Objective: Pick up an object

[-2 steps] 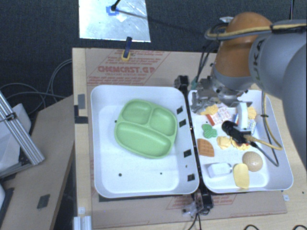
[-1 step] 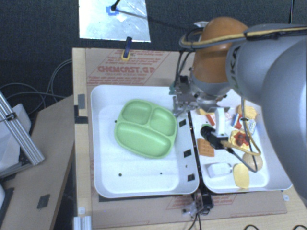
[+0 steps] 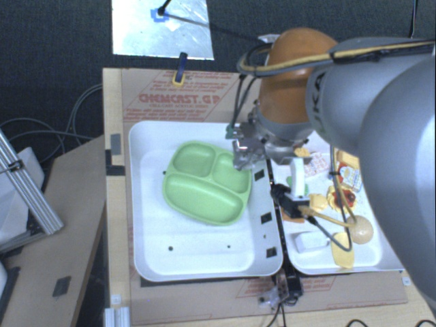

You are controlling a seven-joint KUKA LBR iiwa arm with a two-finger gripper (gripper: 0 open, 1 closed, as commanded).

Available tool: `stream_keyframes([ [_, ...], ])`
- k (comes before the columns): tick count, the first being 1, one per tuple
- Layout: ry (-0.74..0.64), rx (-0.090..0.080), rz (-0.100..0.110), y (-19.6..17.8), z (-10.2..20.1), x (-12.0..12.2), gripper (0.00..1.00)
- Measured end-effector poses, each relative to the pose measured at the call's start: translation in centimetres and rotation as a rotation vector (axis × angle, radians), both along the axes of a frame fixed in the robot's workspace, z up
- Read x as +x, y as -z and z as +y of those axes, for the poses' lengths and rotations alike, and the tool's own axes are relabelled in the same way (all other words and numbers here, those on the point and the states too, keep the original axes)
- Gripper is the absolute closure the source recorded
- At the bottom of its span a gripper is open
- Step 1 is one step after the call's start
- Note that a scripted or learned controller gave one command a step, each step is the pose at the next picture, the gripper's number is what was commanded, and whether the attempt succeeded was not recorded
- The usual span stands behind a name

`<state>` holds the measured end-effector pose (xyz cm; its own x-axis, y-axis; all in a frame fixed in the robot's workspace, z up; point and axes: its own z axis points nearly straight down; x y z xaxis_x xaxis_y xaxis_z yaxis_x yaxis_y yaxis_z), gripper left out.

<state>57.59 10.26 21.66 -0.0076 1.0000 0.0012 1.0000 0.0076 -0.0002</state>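
A light green divided plate (image 3: 206, 184) lies in the left bin (image 3: 153, 251), towards its back right. My gripper (image 3: 241, 157) hangs under the orange wrist band, low over the plate's right rim near the wall between the bins. The right bin (image 3: 320, 261) holds a wooden spoon (image 3: 344, 225), a yellow piece (image 3: 317, 201), a flat white item (image 3: 308, 241), a small white and green bottle (image 3: 298, 177) and colourful packets (image 3: 347, 177). The arm hides much of the right bin's back part.
The grey arm (image 3: 381, 114) covers the upper right of the view. Black clips (image 3: 266, 216) sit along the divider between the bins. A cardboard sheet (image 3: 177, 97) lies under the bins, and a foil square (image 3: 160, 19) sits behind it.
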Motion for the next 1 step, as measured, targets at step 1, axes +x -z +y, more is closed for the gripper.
stream_keyframes([
  [1, 0.001, 0.0, -0.002, -0.4, 0.38, 0.48, 1.0],
])
